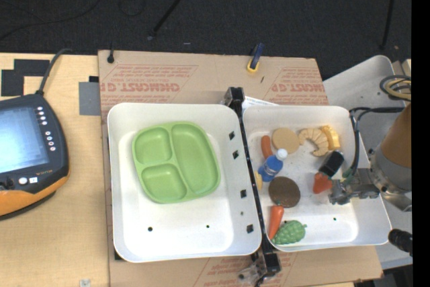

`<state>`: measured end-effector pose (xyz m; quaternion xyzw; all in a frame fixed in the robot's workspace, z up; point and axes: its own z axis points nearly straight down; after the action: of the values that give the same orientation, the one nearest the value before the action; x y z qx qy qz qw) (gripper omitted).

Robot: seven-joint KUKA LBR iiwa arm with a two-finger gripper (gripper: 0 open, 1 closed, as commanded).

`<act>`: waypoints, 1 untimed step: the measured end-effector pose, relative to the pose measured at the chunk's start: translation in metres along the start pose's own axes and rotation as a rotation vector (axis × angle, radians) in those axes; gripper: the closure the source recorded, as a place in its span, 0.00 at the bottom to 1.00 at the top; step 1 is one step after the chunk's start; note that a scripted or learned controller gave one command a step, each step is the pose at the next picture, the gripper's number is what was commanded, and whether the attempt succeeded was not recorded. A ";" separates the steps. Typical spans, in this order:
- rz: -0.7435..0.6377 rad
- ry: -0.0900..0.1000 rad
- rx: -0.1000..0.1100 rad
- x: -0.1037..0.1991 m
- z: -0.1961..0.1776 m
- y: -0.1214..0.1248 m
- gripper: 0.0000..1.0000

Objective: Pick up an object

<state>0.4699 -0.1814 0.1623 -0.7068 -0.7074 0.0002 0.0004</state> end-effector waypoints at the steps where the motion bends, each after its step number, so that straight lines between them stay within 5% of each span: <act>1: 0.000 -0.001 0.000 -0.007 -0.057 0.007 1.00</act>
<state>0.4765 -0.1883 0.2197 -0.7069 -0.7073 0.0002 0.0001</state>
